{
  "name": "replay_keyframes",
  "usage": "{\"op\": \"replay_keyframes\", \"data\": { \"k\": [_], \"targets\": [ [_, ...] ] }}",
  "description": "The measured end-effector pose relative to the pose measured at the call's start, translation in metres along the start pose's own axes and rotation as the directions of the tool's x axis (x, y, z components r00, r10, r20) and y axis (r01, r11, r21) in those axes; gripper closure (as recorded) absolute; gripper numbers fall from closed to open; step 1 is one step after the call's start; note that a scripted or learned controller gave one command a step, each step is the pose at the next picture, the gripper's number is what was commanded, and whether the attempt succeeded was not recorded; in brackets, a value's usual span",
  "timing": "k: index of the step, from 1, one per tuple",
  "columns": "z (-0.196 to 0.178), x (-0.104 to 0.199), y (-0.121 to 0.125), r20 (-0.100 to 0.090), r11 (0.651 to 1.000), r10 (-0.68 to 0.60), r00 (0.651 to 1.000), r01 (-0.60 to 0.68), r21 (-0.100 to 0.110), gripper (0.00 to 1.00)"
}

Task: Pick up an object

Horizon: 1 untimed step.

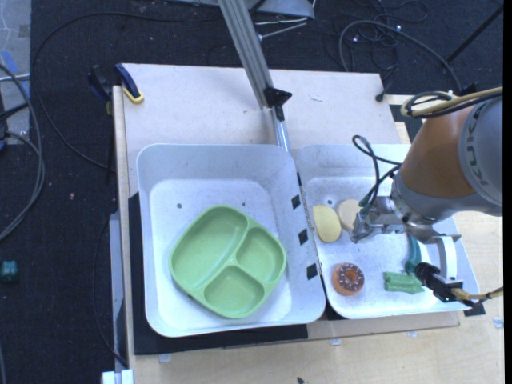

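The right bin [384,310] holds a pale yellow oval piece [326,223], a beige round piece [348,212] beside it, a sprinkled donut [349,278] and a green block [402,282]. My gripper [362,226] hangs low over the bin's middle, just right of the yellow and beige pieces. The wrist hides its fingers. A teal item [413,256] peeks out under the arm, above the green block.
The left bin [160,174] carries a green divided plate [228,260]. A grey metal pole [250,42] slants down from the top to the seam between the bins. Cables trail over the dark floor around the bench.
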State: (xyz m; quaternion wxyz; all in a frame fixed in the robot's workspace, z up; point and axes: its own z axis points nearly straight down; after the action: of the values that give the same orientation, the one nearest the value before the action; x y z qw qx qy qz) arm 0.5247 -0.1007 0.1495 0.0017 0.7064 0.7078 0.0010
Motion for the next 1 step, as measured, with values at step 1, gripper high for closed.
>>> {"op": "replay_keyframes", "data": {
  "k": [1],
  "targets": [
    [-0.0597,-0.0039,-0.0058,0.000,1.000,0.001,1.000,-0.001,-0.001,1.00]
  ]
}}
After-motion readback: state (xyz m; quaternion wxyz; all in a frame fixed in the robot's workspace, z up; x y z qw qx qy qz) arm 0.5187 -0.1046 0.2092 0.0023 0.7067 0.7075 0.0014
